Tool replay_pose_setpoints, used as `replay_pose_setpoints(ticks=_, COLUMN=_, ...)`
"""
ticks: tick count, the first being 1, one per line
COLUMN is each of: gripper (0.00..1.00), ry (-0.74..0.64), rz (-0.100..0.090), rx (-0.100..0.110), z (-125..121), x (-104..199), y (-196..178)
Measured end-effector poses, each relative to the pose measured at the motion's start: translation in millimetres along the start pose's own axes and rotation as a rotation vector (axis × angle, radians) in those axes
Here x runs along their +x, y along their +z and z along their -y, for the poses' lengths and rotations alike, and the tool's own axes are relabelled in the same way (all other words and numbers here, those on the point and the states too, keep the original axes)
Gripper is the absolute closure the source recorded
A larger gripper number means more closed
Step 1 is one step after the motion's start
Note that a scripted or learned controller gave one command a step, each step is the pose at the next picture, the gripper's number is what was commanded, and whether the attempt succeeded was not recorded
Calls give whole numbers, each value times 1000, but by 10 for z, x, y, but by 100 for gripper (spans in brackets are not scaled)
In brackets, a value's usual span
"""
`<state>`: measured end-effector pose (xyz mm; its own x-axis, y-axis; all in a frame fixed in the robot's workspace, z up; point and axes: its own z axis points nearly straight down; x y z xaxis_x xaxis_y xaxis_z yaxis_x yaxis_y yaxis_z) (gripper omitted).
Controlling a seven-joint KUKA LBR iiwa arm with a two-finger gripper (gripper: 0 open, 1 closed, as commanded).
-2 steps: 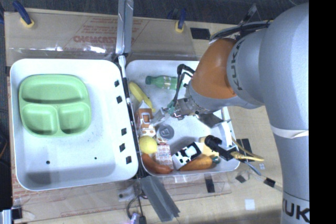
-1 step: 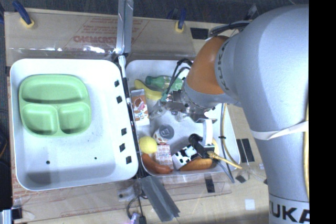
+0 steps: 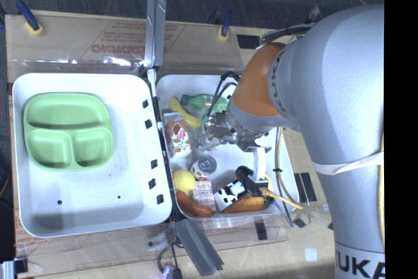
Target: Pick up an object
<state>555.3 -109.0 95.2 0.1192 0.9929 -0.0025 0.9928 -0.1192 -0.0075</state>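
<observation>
Green moulded plastic marks the left bin (image 3: 39, 212): a pale, glossy divided tray (image 3: 67, 129) with one long compartment above two smaller ones, rounded at the corners, lying flat in the bin's upper half. The bin itself is smooth white plastic with a shallow wall, and it stands on a table (image 3: 78, 36) covered in brown cardboard, held by blue clamps (image 3: 29, 17) at the far edge.

The right bin (image 3: 189, 83), touching the left one along a grey divider, holds the clutter. A yellow banana (image 3: 185, 114) lies near the far-left corner, its long axis running diagonally from upper left to lower right. Just beside it sits a green, translucent bottle-like thing (image 3: 199, 101), lying roughly crosswise. Below the banana is a small printed packet (image 3: 177, 137) in red and white. Nearer the front are a round yellow lemon (image 3: 184, 180), a small labelled box (image 3: 203, 191), and a long orange-brown piece (image 3: 194, 207) (sausage-shaped, perhaps a carrot) lying along the front wall. A black-and-white patterned toy (image 3: 230, 193) and another orange elongated piece (image 3: 247, 204) lie to its right.

The grey arm (image 3: 339, 95) with its orange band (image 3: 256, 85) bends down into this bin; the end effector (image 3: 210, 140) hangs over the middle, above a small round grey item (image 3: 206, 164). Whether its fingers are apart or together cannot be told from this slant.
</observation>
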Motion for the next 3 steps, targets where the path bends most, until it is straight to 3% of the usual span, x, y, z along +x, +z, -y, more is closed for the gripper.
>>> replay_pose_setpoints(ticks=1, gripper=100, ry=142, rz=-4, rx=-1, z=776, x=-157, y=79)
replay_pose_setpoints(ticks=2, gripper=100, ry=461, rz=-2, rx=-1, z=455, x=457, y=-927)
replay_pose_setpoints(ticks=3, gripper=100, ry=213, rz=0, rx=1, z=741, x=2144, y=-687)
